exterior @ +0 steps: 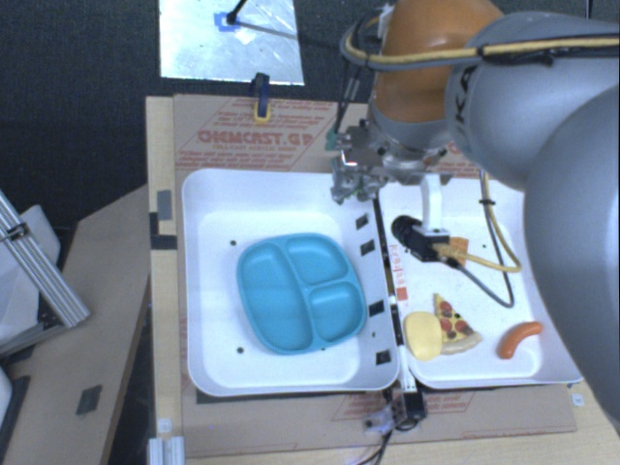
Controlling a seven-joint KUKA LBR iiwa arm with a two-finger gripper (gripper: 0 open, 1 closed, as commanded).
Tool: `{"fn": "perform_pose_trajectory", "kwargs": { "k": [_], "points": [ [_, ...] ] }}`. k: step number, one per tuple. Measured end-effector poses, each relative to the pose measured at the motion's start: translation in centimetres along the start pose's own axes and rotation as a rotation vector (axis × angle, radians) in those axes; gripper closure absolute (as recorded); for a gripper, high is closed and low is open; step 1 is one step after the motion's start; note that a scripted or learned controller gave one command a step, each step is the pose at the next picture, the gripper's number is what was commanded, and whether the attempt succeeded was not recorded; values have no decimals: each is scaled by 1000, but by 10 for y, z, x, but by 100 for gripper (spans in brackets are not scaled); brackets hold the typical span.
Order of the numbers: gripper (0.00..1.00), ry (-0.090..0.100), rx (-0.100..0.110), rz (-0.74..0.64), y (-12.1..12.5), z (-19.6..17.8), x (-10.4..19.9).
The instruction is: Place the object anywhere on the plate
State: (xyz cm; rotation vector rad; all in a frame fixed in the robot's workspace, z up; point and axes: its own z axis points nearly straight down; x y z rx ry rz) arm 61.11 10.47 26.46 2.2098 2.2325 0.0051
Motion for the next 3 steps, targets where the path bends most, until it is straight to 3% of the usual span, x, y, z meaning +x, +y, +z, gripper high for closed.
{"fn": "perform_pose_trajectory", "kwargs": {
  "k": [1, 2, 3],
  "points": [
    [100, -1, 0, 2, 19, 9, 39],
    [100, 0, 0, 2, 36, 25, 98],
    [0, -2, 1, 5, 36, 25, 94]
  ]
}}
